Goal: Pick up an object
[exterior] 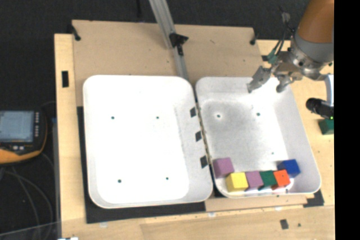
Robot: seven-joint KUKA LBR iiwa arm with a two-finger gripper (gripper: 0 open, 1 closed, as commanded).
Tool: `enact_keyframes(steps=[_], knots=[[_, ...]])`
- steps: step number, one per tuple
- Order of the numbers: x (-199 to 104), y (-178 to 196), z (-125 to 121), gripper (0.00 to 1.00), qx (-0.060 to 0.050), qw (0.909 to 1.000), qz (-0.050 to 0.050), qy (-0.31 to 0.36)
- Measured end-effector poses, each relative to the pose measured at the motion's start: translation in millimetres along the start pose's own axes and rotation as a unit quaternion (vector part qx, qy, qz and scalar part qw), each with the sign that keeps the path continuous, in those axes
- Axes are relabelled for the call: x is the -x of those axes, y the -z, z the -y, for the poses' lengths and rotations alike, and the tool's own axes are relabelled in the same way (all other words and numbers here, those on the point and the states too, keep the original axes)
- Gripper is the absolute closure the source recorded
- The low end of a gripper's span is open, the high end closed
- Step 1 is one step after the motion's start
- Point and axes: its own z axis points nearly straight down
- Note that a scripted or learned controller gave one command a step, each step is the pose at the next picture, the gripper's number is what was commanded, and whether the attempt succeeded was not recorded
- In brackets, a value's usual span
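Several small blocks lie along the near edge of the right bin (pixel 256 121): a purple block (pixel 223 166), a yellow block (pixel 237 181), another purple block (pixel 254 179), a green block (pixel 267 178), an orange block (pixel 280 179) and a blue block (pixel 289 167). My gripper (pixel 269 81) hangs over the far right corner of that bin, well away from the blocks. Its two fingers are spread apart with nothing between them.
The left bin (pixel 140 137) sits beside the right one, with black clips at the seam. A slanted metal pole (pixel 160 5) rises behind the bins. A small handheld device (pixel 19 129) lies off the bench at left.
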Motion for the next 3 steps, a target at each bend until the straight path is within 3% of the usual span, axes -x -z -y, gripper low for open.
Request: enact_keyframes(steps=[1, 2, 3], knots=[[0.4, 11.5, -0.8, 1.00, 0.002, 1.0000, 0.001, 0.003], [-66.0, 34.4, 47.9, 1.00, 0.001, 1.0000, -0.002, 0.000], [-61.4, 43.5, 46.8, 1.00, 0.002, 1.0000, -0.001, -0.002]])
